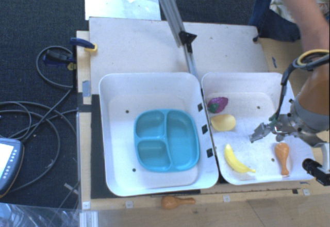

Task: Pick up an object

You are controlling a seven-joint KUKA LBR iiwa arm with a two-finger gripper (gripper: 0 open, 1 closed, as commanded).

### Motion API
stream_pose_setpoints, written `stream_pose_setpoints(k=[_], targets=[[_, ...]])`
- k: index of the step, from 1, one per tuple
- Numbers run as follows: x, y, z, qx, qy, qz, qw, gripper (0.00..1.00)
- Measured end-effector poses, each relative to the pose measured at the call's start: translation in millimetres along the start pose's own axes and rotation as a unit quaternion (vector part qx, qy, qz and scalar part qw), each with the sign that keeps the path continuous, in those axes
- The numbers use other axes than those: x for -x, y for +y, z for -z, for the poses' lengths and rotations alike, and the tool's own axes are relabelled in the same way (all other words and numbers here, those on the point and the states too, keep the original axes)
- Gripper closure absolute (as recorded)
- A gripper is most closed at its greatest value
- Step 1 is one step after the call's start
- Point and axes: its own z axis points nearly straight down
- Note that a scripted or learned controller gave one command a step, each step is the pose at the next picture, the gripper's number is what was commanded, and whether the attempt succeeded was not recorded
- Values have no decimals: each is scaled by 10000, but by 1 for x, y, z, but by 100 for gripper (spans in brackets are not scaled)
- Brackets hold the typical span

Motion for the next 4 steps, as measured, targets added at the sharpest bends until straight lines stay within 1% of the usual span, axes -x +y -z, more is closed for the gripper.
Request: stream_pose_setpoints(k=[1,2,3,4], targets=[[-2,0,-42,2,0,0,10000,0],[-1,1,-29,36,-8,2,10000,100],[6,5,17,51,-19,23,10000,100],[6,7,43,46,-15,35,10000,100]])
